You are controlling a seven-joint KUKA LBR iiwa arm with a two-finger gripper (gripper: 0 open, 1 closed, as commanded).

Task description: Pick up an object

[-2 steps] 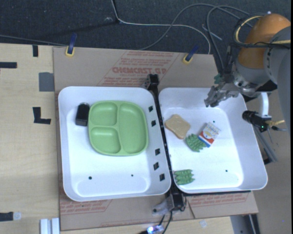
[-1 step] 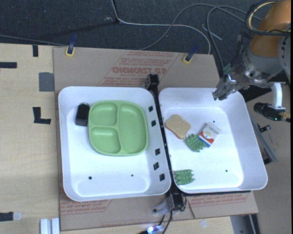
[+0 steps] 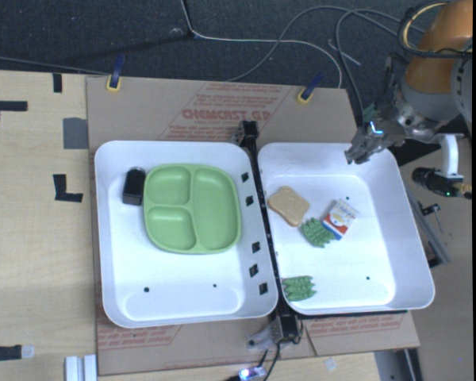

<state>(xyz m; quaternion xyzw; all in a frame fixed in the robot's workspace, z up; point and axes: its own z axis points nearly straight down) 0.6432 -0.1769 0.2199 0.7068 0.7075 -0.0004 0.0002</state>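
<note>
gripper (image 3: 363,151) above right bin's (image 3: 397,213) far rim, finger state unreadable | toast slice (image 3: 289,205) lies flat left-centre in that bin, just beside green toy (image 3: 316,232) | looks light, stiff, low-profile | best pinched across its narrow edges from above

A light wooden surface (image 3: 32,236) holds a flat brown cardboard sheet (image 3: 214,109). Behind lies dark grey carpet floor (image 3: 79,14).
</note>
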